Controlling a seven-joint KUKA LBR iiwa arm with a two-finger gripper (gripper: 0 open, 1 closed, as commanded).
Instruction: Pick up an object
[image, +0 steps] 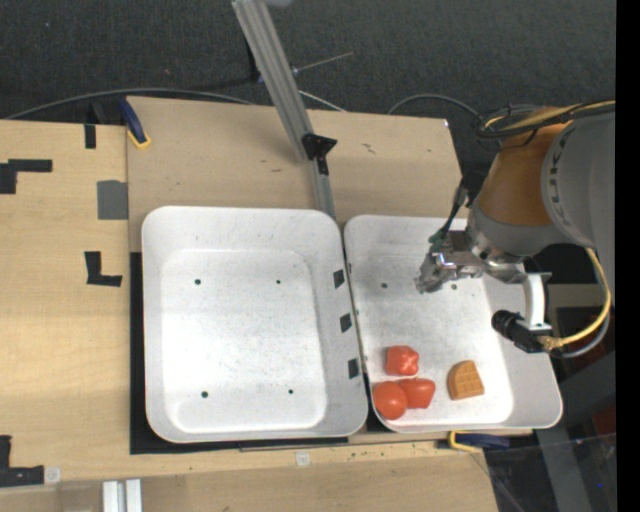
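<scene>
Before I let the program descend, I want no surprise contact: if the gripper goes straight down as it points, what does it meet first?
Probably bare floor of the right bin; the gripper hangs apart from the red pieces, though depth is unclear.

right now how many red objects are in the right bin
3, clustered near the right bin's front edge: one red piece behind, one at the front-left corner, one touching it on its right. The gripper might hide more.

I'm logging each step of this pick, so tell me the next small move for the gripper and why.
Probably shift the gripper toward the near end of the right bin and bring it over the red pieces before lowering. It now hangs above bare floor in the far half of that bin, with nothing under it, while the red pieces and the orange block sit by the near rim.
</scene>
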